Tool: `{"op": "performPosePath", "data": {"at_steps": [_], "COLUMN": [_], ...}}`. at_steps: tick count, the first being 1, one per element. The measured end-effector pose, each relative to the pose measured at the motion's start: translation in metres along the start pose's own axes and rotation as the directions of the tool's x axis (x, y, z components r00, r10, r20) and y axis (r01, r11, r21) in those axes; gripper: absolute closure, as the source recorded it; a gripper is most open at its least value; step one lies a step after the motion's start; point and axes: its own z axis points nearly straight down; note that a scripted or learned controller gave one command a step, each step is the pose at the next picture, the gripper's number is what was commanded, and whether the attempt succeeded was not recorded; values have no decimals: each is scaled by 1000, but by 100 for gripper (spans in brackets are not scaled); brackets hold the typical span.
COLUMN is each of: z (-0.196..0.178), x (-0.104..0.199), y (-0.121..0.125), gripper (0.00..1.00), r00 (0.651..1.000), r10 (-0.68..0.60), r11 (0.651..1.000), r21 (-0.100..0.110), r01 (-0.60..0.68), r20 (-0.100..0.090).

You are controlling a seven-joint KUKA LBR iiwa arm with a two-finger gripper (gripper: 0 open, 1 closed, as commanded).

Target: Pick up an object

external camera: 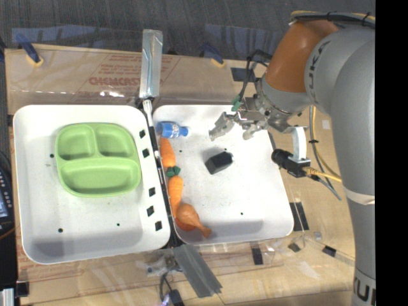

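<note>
My gripper (234, 127) hangs over the upper middle of the right bin (268, 199), fingers spread apart with nothing between them. A small black block (218, 162) lies on the bin floor just below and left of the fingertips, apart from them. Along the bin's left wall lie a small blue-capped bottle (172, 131), an orange carrot (167, 153), a second carrot (175, 187) and an orange drumstick-shaped toy (189, 218).
The left bin (32, 171) holds a green divided plate (98, 157). A grey metal divider (151, 62) runs between the bins at the back. The arm's orange band (296, 53) and grey body fill the right side.
</note>
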Motion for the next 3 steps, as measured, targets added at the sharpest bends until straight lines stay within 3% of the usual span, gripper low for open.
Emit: {"op": "performPosePath", "data": {"at_steps": [1,2,3], "z": [94,101,117], "x": [-4,8,-10], "y": [-7,-23,-19], "gripper": [0,0,0], "r00": [999,964,994], "r10": [-47,266,-112], "r11": [998,963,994], "r21": [-29,-45,-6], "r01": [47,-265,112], "r20": [12,2,2]}}
